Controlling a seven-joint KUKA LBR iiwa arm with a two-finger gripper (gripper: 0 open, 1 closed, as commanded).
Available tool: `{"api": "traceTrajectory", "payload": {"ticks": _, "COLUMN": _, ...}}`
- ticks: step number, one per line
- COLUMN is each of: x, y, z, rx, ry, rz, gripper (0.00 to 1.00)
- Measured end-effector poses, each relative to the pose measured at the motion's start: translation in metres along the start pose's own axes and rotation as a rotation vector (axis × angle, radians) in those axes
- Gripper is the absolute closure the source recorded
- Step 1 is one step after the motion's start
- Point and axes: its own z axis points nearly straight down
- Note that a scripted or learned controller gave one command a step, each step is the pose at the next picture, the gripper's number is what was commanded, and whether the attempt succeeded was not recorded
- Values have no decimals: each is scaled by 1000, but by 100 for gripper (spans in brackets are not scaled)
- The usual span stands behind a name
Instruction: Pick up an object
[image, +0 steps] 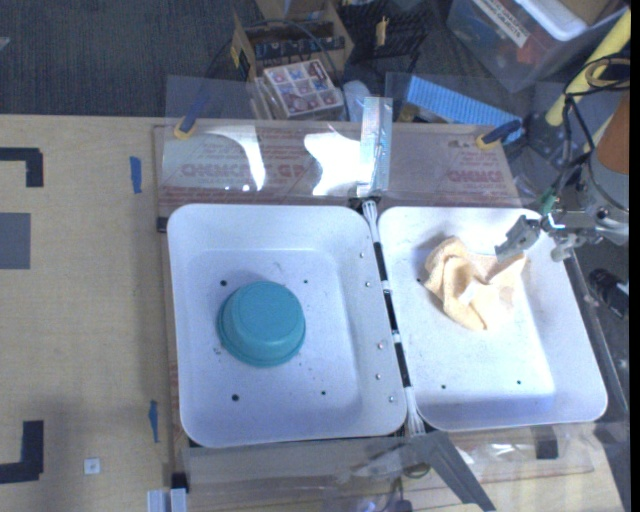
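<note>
Tan cloth apparently touching pincer.

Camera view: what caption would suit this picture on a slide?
Robot hand at the upper right edge of a crumpled cloth in the right bin; an upside-down teal bowl sits in the left bin.

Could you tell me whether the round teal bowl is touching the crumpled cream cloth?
Apart. The camera view shows the round teal bowl in the left bin and the crumpled cream cloth in the right bin.
</note>
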Motion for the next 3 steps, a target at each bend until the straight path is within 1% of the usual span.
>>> {"api": "traceTrajectory", "payload": {"ticks": 1, "x": 66, "y": 50, "z": 141, "rx": -10, "ry": -2, "rz": 2, "gripper": 0}}
{"api": "traceTrajectory", "payload": {"ticks": 2, "x": 65, "y": 51, "z": 130, "rx": -14, "ry": -5, "rz": 1, "gripper": 100}}
{"api": "traceTrajectory", "payload": {"ticks": 3, "x": 128, "y": 79, "z": 44, "rx": -3, "ry": -1, "rz": -226, "gripper": 100}}
